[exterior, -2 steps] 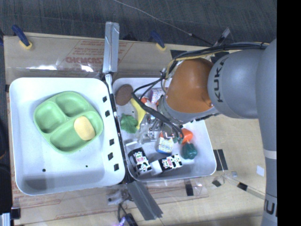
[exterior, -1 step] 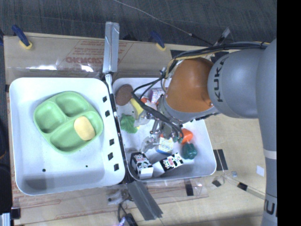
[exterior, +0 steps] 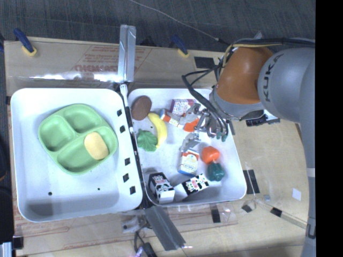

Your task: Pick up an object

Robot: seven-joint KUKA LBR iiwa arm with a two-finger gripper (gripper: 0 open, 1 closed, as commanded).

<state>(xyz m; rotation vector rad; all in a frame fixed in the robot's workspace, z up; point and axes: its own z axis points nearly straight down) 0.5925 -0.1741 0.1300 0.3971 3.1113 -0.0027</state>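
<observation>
My gripper reaches down into the right bin from the right, below the grey arm with its orange band. It hangs over the middle of the bin, among a small pink-and-white carton, an orange piece and a blue-and-white milk carton. An orange ball-like toy and a dark teal toy lie just below it. Further left are a yellow banana, a green broccoli and a brown round object. I see nothing lifted off the bin floor.
Two black-and-white cow-patterned boxes lie at the right bin's front edge. The left bin holds a green divided plate with a yellow object on it. Black cables loop beside the wrist.
</observation>
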